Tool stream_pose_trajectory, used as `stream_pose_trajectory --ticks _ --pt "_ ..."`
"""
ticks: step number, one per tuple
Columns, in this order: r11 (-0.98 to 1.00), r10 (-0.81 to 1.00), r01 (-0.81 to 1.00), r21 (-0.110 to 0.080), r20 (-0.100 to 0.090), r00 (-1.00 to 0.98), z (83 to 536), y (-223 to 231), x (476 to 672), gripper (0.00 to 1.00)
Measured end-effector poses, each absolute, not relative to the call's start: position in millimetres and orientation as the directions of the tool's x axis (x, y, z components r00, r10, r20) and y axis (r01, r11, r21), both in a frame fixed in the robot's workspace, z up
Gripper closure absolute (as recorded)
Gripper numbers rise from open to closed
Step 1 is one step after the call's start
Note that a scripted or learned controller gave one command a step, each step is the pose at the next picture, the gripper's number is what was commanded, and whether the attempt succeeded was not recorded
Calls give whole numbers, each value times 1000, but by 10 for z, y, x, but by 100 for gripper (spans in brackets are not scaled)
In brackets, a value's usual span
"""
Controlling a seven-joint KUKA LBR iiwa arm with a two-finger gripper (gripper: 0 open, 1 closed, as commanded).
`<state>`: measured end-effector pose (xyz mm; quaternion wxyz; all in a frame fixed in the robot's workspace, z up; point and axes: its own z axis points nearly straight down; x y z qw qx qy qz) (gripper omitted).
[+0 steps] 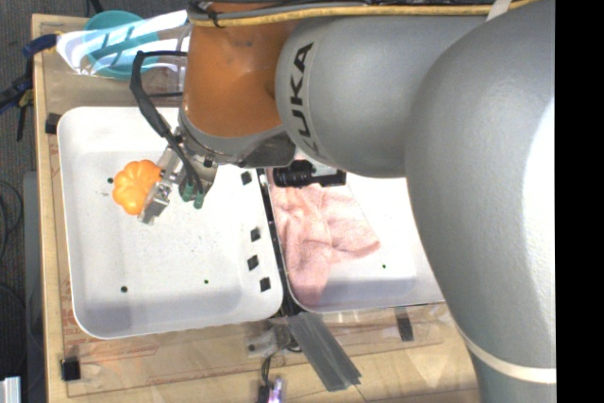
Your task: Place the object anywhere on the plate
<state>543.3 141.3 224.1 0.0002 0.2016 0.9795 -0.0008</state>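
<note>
Hovering over the left bin (113,297), the hand (170,193) sits just beside the orange object (137,185), at that object's 3 o'clock; whether its grip is wide or narrow I cannot tell. Toward 6 o'clock the left bin's white floor lies open down to its near rim, and toward 9 o'clock a short stretch of floor runs to the left rim. That orange object is rounded, lobed like a small pumpkin, and rests in the left bin's upper-left part. A pink cloth (321,236) lies crumpled in the right bin (396,293). Beyond the bins at 11 o'clock, a teal dish (111,24) sits on the wooden surface (189,363).
</note>
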Motion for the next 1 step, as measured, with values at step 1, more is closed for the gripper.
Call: stream_pose_trajectory --ticks 1 --pt "956 294 294 -1 0 -956 2239 964 6181 100"
